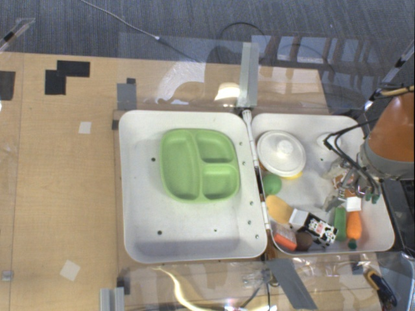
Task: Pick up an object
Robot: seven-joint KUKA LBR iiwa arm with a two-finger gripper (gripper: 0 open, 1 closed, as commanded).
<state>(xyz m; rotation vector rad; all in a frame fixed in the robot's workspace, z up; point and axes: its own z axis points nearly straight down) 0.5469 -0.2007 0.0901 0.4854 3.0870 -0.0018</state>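
Starting at the near edge of the right bin (388,235), a heap of small things lies untouched: an orange piece (283,240) in the near-left corner, a black-and-white block (316,228) beside it, a yellow wedge (279,207) just behind, and toward the right a toy carrot (353,225) next to a green piece (340,230). Just beyond the carrot hangs the gripper (350,190), low over the bin floor, close to the heap but apart from it; whether it is spread or closed I cannot tell, and nothing can be seen clamped in it. By that reading the pick is not yet made: the arm is over the bin, while the closing and lifting are left. Farther back sit a green ball (272,184) and a white lidded bowl (281,152). In the left bin (139,238) rests a green divided plate (198,164).
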